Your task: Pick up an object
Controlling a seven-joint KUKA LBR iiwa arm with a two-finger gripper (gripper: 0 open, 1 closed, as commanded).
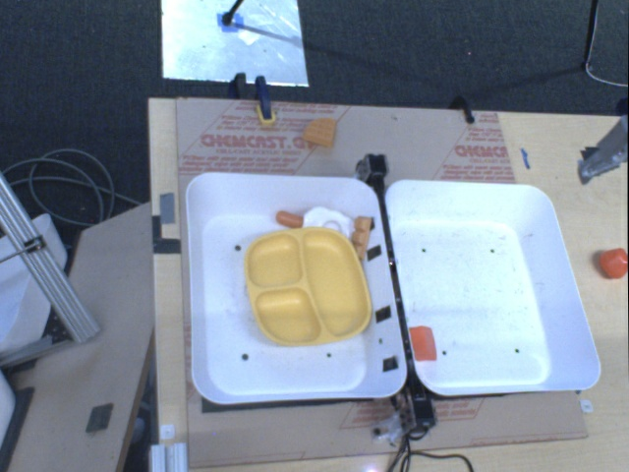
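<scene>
At the right edge of the frame, upper part, a grey piece of the arm point(604, 155) juts in over the bench; whether its jaws stand wide or narrow cannot be told from here. The left bin point(211, 293) holds a yellow divided plate point(305, 285) at its centre, with an orange sausage-shaped piece point(290, 219), a white ring-like item point(327, 220) and a small tan block point(362, 232) just above the plate's upper edge. The right bin point(550, 293) carries only an orange block point(422, 342) at its lower left corner, hard against the wall. Another orange item point(612, 263) lies outside on the bench at far right, and a tan wedge point(319, 132) sits above the bins. Likely trouble: the small pieces crowd the plate rim, so a descent there may strike the plate or pinch two things; the corner block leaves little room for a finger beside the wall.
</scene>
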